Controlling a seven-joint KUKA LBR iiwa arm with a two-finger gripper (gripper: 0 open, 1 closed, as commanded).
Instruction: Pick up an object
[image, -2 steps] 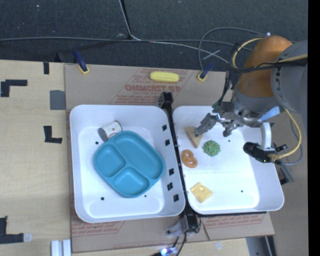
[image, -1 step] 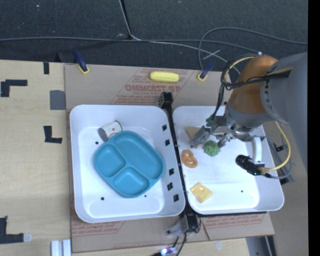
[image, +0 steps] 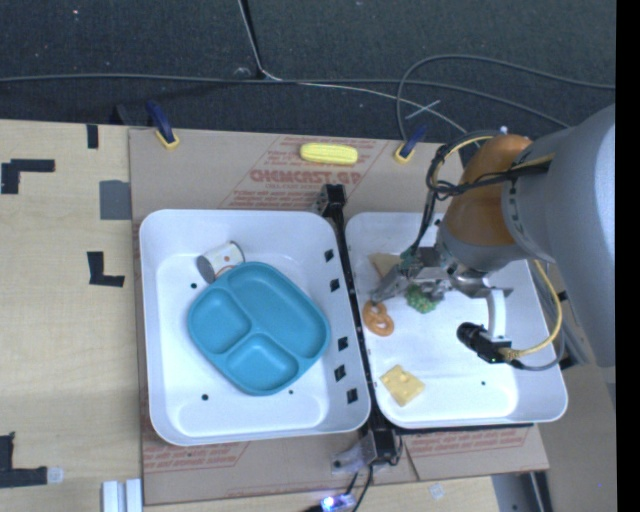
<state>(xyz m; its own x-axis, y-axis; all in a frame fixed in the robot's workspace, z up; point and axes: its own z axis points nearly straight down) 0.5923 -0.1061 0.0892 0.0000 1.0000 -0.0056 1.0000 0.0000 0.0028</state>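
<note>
Green toy piece (image: 424, 297): lay in right bin (image: 520, 400), upper-left part, directly under gripper (image: 418, 283). Likeliest pick target, judged. Claw state: could not tell; whether anything held, could not tell either.
Pretzel-shaped orange item (image: 378, 319): just beside, lower left. Beige wedge (image: 385, 265): near, by divider.
Yellow cheese block (image: 401, 385): well apart, toward front.
Advice for step: centred over green piece alone, kept off pretzel, closed only once low.
Left bin (image: 160, 400): blue compartment tray (image: 258, 327), small cup (image: 220, 261).
Cardboard beyond: yellow corn cob (image: 328, 153).
</note>
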